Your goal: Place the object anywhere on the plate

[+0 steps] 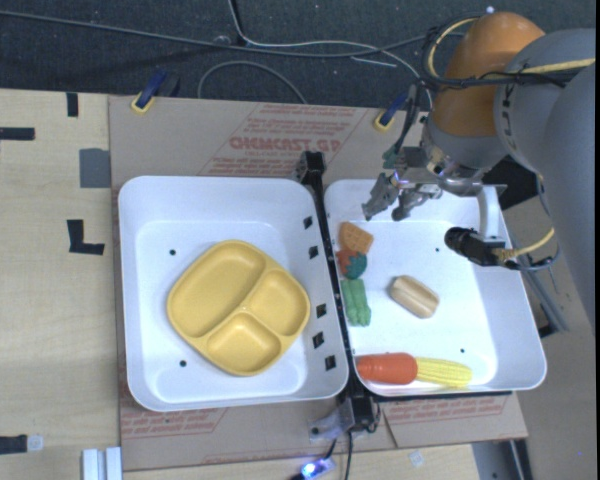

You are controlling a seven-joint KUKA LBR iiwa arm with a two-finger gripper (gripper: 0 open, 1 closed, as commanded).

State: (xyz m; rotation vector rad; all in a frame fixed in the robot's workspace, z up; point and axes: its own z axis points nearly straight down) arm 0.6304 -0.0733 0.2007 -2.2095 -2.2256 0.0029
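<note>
Bins: we count two, white and shallow, side by side; the left bin [140,268] and the right bin [510,338] meet at a black clipped seam.
Plate: we see one, yellow, three compartments, lying in the left bin [238,306], nothing on it.
Objects: we count five toy foods, all in the right bin, none on the plate.
Along the seam: an orange wedge [356,237], a teal piece [355,264] just below it, then a green pod [357,301], the three running in a line.
Centre: one tan bread roll [414,295], apart from the rest.
Front edge: one red-orange carrot [387,368] touching one yellow corn cob [442,372].
Arm: one, grey with an orange band, reaching in from the right.
Gripper: one [398,200], at the back of the right bin, above the wedge; we see the fingers spread slightly with nothing between them.
Surface: we note a brown cardboard sheet [270,138] with red print under both bins, on a pale wooden bench [40,298] marked with black tape.
Room: dark carpet [100,18] behind, with cables [250,48] trailing across it; two blue-and-yellow clamps hold the cardboard's back edge.
</note>
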